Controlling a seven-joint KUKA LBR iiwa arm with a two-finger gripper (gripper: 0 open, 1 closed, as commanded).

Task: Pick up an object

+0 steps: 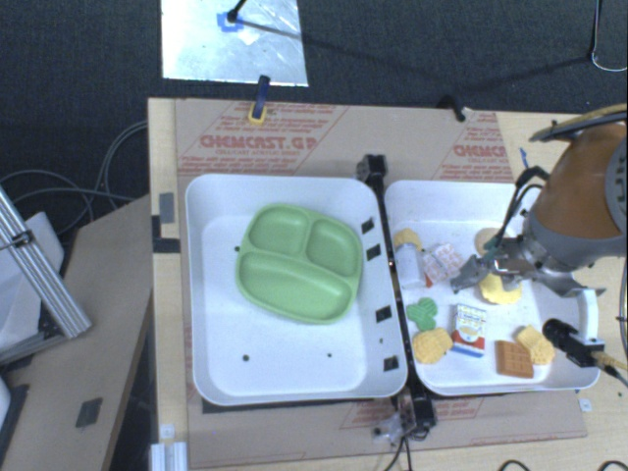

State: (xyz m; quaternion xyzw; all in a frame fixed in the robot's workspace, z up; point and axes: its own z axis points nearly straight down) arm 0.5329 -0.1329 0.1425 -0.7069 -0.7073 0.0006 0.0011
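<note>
Two white bins; our gripper (478, 273) hovers at three o'clock beside a yellow toy (502, 290), reaching. Grip state unclear. Next, we judge: descend and clamp.

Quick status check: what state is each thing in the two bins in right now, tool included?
Green divided plate: upright, lying in the left bin.
Tool: low over the right bin, grip unclear.
Small carton: lying flat.
Waffle piece: lying flat.
Green toy: loose by the divider.

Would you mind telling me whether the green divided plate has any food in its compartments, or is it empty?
Empty. The green divided plate lies flat in the left bin, and all three compartments show bare green; the toy food sits in the right bin.
</note>
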